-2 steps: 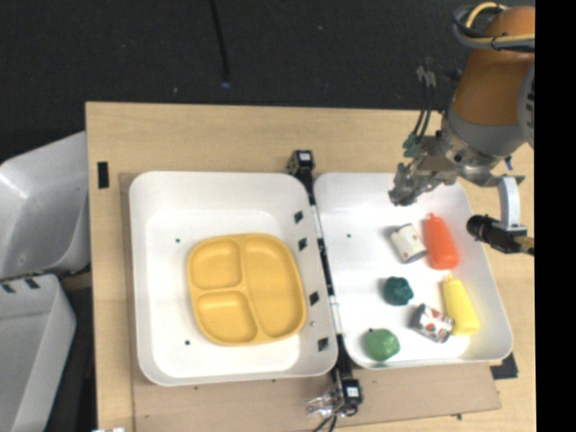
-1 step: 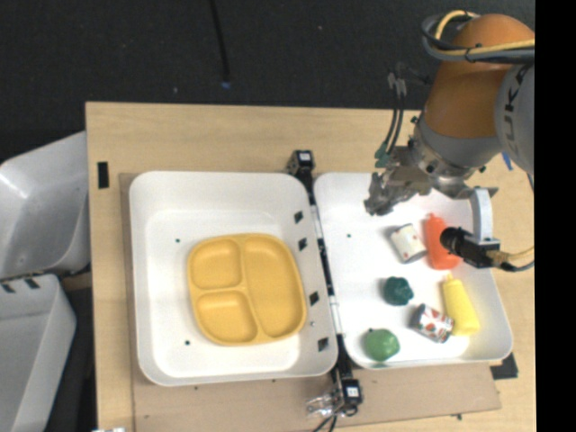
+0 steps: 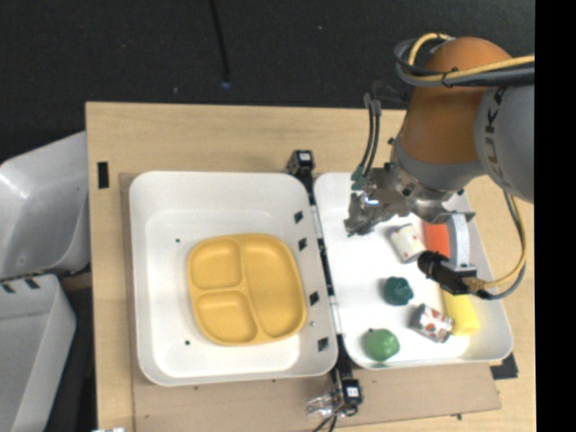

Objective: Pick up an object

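Note:
My gripper (image 3: 363, 214) hangs over the far left part of the right bin (image 3: 360, 277), close to the wall between the two bins. In that bin lie a small white block (image 3: 405, 239), an orange piece (image 3: 436, 238), a dark teal lump (image 3: 397, 290), a green ball (image 3: 382, 345), a red-and-white can (image 3: 432, 323) and a yellow object (image 3: 463, 313). The white block is the closest, just right of the gripper and apart from it. Nothing shows in the gripper's grasp.
The left bin (image 3: 162, 241) holds a yellow divided plate (image 3: 245, 288) in its middle. The arm's grey and orange body (image 3: 445, 106) covers the right bin's far right corner. Bare bin floor lies below the gripper, left of the teal lump.

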Robot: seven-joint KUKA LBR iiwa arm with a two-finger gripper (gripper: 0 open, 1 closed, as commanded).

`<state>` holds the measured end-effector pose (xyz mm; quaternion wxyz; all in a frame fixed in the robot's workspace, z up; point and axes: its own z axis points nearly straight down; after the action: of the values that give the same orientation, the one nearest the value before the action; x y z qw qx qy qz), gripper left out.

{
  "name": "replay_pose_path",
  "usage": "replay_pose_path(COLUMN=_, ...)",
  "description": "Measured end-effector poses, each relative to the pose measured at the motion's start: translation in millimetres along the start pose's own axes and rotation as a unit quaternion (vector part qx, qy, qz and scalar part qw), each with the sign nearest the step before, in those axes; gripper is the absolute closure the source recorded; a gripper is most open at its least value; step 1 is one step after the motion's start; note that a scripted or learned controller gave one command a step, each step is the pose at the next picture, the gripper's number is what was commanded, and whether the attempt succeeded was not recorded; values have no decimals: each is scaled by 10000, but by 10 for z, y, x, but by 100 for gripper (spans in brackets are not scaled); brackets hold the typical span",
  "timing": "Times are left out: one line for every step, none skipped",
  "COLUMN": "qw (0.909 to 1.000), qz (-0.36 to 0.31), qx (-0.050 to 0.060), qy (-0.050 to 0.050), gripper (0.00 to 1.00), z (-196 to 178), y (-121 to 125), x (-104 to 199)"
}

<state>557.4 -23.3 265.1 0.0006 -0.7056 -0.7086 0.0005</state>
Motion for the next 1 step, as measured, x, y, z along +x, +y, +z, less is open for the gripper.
replay_pose_path(qw=10000, qz=-5, qx=0, qy=2, gripper=100, z=186, y=-232, x=464)
